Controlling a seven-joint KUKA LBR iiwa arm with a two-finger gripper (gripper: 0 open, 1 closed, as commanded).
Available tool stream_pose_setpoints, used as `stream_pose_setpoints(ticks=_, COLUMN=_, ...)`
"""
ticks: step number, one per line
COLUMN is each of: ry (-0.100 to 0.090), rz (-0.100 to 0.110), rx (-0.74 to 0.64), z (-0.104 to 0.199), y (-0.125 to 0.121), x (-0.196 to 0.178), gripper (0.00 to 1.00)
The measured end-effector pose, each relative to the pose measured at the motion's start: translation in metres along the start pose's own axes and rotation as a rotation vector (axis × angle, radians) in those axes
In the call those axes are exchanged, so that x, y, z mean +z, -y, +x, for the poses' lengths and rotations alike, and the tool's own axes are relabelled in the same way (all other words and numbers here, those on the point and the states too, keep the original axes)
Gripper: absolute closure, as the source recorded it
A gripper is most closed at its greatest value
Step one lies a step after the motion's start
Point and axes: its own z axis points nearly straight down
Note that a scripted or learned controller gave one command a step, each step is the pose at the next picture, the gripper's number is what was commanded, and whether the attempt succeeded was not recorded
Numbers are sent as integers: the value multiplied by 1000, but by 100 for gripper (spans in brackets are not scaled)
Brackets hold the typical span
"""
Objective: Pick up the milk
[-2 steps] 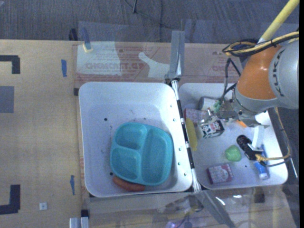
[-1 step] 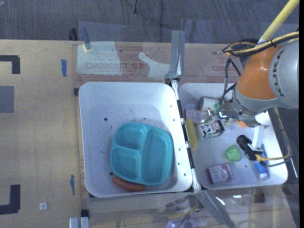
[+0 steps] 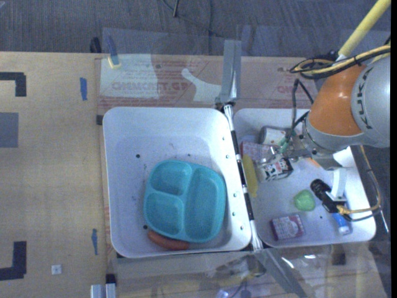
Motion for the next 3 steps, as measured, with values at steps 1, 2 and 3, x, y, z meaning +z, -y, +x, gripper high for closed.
stream_pose_setpoints(ticks=1, ry=6, rz=-7, rx=4, z=-5, y=-2, x=-12, gripper=100)
stream_pose_setpoints(ticks=2, ry=6, rz=-6, rx=5, z=-5, y=-1, x=-11, gripper=0)
stream_pose_setpoints(ticks=3, ry=-14, rz=41, rx=-222, z=-8, y=-8, x=21, gripper=0)
